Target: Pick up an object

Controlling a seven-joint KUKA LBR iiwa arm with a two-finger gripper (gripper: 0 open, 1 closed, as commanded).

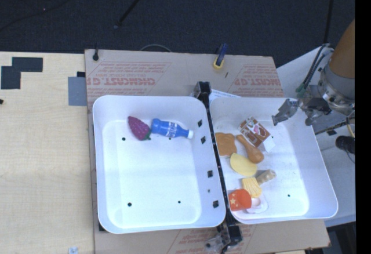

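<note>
White plastic is catching the light in the left bin [110, 200], where a purple berry-like toy [138, 127] is lying against a blue bottle [169, 129] near the far wall. Across the divider, the right bin [316, 189] is holding a toast slice [225, 144], a drumstick [250, 150], a small carton [255, 130], a yellow wedge [243, 164] and a tomato [239, 200]. The drumstick is looking light, rigid and a little slick; its narrow shank seems the best grip. The gripper [294, 109] is hovering over the bin's far right corner, jaws spread, pinching nothing.
</note>
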